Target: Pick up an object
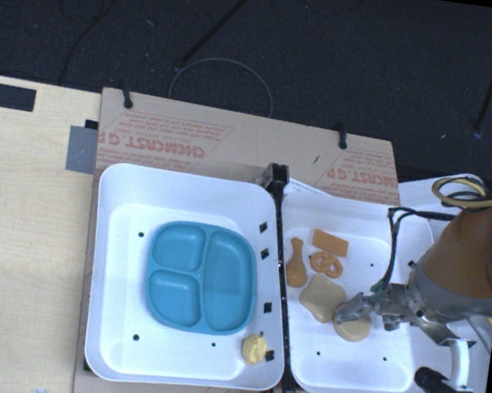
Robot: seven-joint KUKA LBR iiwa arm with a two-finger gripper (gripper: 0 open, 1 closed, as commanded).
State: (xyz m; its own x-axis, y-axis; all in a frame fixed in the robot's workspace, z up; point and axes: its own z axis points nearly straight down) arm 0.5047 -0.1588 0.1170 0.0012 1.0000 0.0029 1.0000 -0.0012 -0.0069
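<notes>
- The object nearest the gripper is a round tan piece [353,329], lying in the right bin [383,381] a little nearer its front wall than its back one, touching a pale bread-like slab [323,297] on its left.
- The gripper [363,309] sits low over that round piece, reaching in from the right; whether the piece is actually pinched between its tips or merely lies beneath them I cannot tell.
- To do this step well, I judge the tips should straddle the round piece alone, clear of the slab, close firmly, then lift straight up so the neighbour is not dragged.
- Farther back in the same bin lie a pretzel [327,265], a tan spoon-shaped piece [297,261] beside the dividing wall, and an orange block [331,243] closest to the back wall.
- In the left bin [105,344] a yellow lump [253,348] rests in the front right corner, and a blue divided plate [200,277] occupies the middle.
</notes>
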